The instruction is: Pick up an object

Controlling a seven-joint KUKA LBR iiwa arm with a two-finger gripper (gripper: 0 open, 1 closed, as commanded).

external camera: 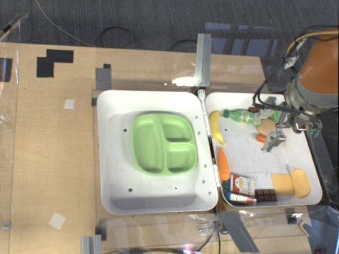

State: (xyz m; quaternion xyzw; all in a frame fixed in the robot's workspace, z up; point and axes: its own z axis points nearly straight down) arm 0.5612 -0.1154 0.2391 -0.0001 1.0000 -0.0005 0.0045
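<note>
The right white bin (304,157) holds several objects. A yellow banana (215,127) lies along its left wall, with an orange carrot (224,165) below it. A green bottle (239,116) lies near the back, beside a tan and orange piece (264,128). At the front are a small printed box (242,184), a dark chocolate bar (266,196), a yellow block (282,183) and a rounded yellow piece (301,183). My gripper (274,141) hangs over the bin's middle right, just right of the tan piece. It is open, with nothing between its fingers.
The left white bin (114,157) holds a green divided plate (164,143). A metal post (203,62) stands behind the wall between the bins. The arm's orange band (320,62) and cables sit over the right bin's back right corner.
</note>
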